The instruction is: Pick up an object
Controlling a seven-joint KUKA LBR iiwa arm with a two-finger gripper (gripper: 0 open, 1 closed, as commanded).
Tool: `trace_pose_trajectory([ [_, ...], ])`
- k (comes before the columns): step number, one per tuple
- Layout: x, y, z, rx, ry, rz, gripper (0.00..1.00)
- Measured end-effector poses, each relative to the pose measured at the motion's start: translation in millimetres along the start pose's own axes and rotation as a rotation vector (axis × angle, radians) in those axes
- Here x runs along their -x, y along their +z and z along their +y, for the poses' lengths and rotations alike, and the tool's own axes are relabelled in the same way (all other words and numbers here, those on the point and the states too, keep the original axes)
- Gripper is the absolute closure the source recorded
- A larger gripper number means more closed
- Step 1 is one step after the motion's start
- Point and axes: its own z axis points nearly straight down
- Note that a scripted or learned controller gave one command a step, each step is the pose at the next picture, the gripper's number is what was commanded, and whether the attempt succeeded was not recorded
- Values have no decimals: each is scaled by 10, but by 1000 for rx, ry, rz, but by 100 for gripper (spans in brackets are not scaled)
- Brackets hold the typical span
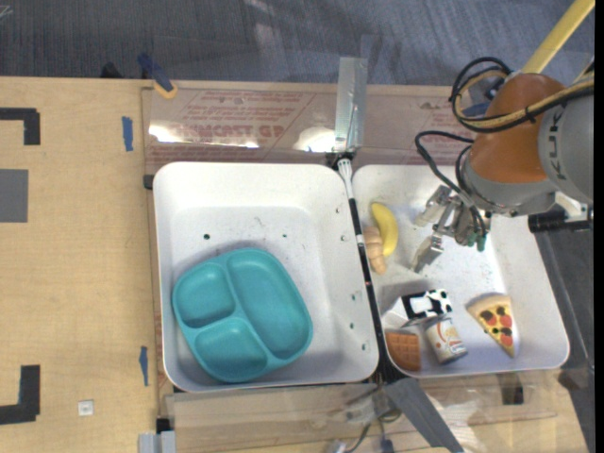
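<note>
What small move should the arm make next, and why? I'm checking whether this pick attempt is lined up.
Probably lower the gripper and shift it slightly toward the banana. The gripper hangs over the right bin with nothing between its fingers, and the banana lies just beside it near the divider, apart from the can and the pizza slice, so it looks like the closest uncluttered target.

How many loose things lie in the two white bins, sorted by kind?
Divided dishes: 1, the teal plastic three-compartment plate.
Toy foods: 4, yellow banana, tan bread-like piece, pizza slice, brown waffle.
Containers: 1, small can.
Toys: 1, black-and-white figure.
Total: 7
</note>
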Motion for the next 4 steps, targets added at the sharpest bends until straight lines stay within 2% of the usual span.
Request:
trace_pose_trajectory([
  [1,27,-139,16,1,-1,-10,100],
  [2,-28,-961,991,8,60,-9,100],
  [3,-606,-906,1562,1,239,3,100],
  [4,-1474,-1136,1896,0,494,4,100],
])
